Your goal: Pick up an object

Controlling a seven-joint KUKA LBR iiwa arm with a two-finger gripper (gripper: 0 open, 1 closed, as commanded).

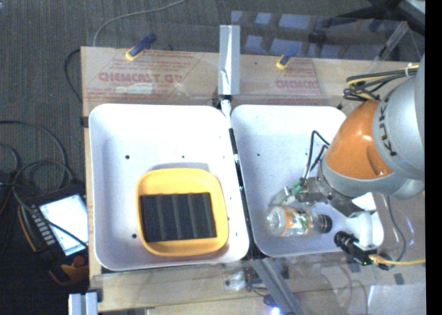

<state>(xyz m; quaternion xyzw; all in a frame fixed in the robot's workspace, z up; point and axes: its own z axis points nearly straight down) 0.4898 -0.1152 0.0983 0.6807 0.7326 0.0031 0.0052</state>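
Note:
A clear plastic bottle (pixel 295 222) with an orange and green label and a dark cap lies on its side near the front of the right bin (pixel 269 148). My gripper (pixel 298 195) hangs low over the bottle's upper side, just behind it, under the orange wrist band. A yellow box with a dark ribbed top (pixel 181 213) rests in the front half of the left bin (pixel 117 134).
The grey and orange arm (pixel 376 148) covers the right bin's right side. A metal divider post (pixel 228 58) stands at the back between the bins. Cables and a small screen device (pixel 59 220) lie on the floor to the left.

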